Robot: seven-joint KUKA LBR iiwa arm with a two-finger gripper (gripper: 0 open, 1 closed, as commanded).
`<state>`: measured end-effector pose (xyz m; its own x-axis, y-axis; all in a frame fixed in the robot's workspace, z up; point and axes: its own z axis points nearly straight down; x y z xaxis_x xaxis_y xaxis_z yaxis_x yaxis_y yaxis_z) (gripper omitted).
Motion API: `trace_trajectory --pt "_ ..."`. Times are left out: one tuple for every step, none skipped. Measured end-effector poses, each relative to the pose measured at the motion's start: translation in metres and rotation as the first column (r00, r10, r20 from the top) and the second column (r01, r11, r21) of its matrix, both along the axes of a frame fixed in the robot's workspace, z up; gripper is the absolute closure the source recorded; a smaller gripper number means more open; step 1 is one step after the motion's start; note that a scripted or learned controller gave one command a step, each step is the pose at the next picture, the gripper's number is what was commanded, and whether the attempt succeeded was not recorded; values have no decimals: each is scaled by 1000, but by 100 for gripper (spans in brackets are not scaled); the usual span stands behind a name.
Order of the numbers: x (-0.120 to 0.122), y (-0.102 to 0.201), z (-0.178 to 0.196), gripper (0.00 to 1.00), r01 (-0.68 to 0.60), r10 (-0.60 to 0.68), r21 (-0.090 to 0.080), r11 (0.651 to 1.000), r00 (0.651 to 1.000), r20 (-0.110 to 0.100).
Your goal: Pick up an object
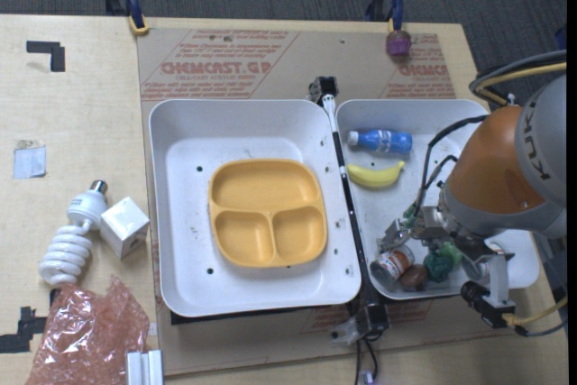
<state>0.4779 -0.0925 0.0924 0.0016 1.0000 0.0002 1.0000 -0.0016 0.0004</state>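
While the grey arm with its orange band (491, 162) reaches in from the right, its two-finger gripper (416, 230) sits low over the near end of the right shallow white plastic bin (361, 117); its state cannot be made out from this angle, and nothing can be seen held. Right bin contents, one of each: a small clear plastic bottle with a blue label and white cap (380, 141) lying on its side; a smooth curved yellow banana (376, 175) just beside it; a small cylindrical can with a red and white label (393, 265), tilted; a lumpy dark green object (441, 263); a rounded brown object (415, 278). The last three lie clustered just beside and below the gripper, the bottle and banana well apart from it. The left white bin (171, 221) holds one glossy yellow three-compartment tray (268, 212). On the bench to the left: one white spiral bulb (72, 239), one white cube (124, 226).
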Motion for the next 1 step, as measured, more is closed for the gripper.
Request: trace_trajectory --pt "2 0 10 100 2 -2 -1 1000 1000 3"
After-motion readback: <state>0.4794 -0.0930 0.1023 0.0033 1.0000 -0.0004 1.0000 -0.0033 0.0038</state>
